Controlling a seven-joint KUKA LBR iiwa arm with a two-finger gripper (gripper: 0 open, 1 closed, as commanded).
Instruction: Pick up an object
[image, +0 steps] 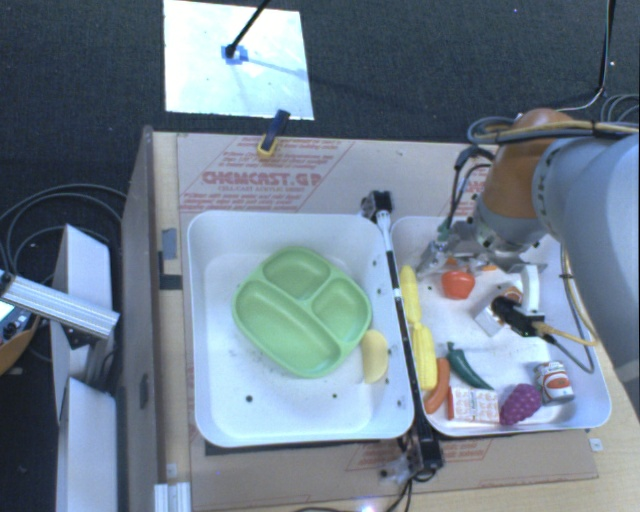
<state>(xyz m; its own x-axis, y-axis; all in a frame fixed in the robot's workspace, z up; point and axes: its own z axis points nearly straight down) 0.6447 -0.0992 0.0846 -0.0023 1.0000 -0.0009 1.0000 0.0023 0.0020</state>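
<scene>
Reaching in from the right, the grey KUKA arm is hanging over the far end of the right bin, its gripper hovering just above a red tomato-like toy. Whether the jaws are spread or pressed together cannot be told, and nothing is visibly sitting between them. The red toy is lying roundish in the bin's upper left part, showing no clear long axis, with a small green top facing the gripper. Crowding the bin's left wall, a yellow corn cob and a second yellow cob are running lengthwise along the divider. A green pepper is slanting toward the near right, beside an orange carrot. Nearer the front rim are lying a white-and-red box, a purple grape bunch and a small can. In the left bin, a green divided plate is sitting beside a pale yellow piece.
</scene>
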